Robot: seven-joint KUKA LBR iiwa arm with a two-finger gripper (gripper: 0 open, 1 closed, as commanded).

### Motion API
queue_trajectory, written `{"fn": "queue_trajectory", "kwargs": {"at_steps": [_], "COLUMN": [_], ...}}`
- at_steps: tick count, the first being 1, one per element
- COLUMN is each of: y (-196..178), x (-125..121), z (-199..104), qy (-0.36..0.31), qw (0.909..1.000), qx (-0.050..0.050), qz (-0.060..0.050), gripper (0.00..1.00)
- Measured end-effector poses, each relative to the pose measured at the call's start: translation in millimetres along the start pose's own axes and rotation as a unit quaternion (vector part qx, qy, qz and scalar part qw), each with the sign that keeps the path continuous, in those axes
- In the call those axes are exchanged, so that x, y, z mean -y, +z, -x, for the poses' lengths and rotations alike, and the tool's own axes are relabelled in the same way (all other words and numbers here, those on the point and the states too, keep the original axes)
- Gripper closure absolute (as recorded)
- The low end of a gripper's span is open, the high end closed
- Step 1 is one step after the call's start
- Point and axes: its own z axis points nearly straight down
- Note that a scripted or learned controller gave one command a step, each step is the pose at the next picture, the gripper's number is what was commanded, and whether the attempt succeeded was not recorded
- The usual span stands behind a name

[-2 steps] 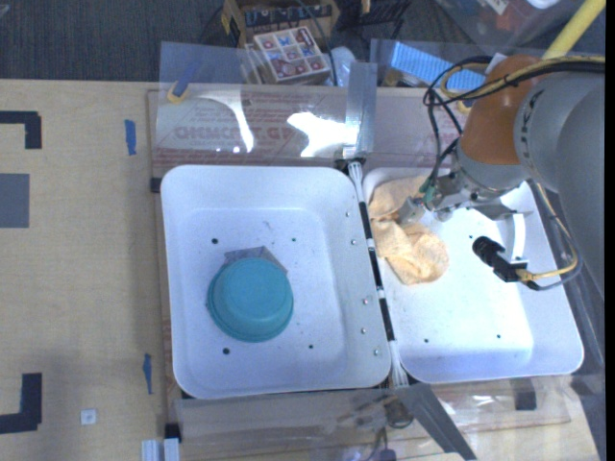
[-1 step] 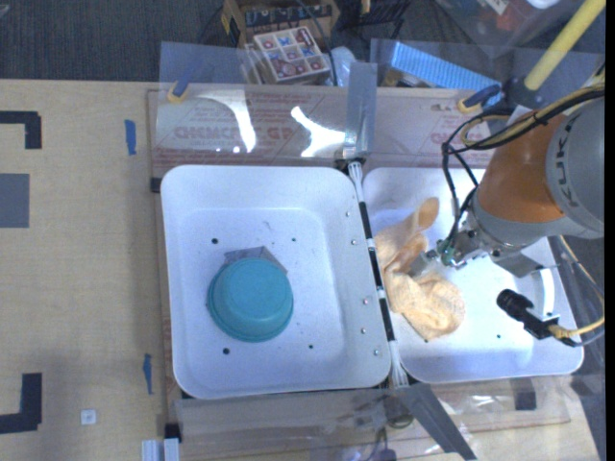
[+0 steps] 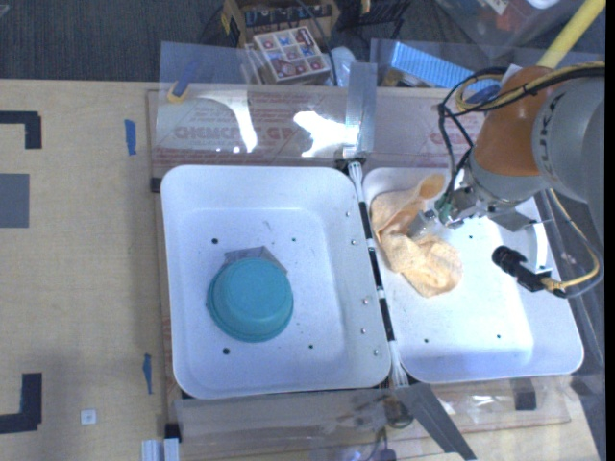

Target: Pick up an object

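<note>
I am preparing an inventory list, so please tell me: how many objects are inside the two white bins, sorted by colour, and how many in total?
Teal: 1, a bowl turned upside down in the left bin.
Pale orange-tan: 1, a crumpled cloth in the right bin, with the gripper at it.
Total: 2

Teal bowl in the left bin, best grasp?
The bowl appears to sit upside down, base up, so there is no open rim to pinch. Likely best: come straight down from above and close the gripper across the round sidewall, fingers on opposite sides. It stands clear of the bin walls, leaving room all around.
</note>
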Motion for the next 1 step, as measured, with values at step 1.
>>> {"fn": "queue_trajectory", "kwargs": {"at_steps": [1], "y": [-1.4], "x": [72.8], "z": [-47.7], "qy": [-0.082], "qw": [0.9966], "qx": [-0.001], "qz": [0.0], "gripper": [0.0]}}
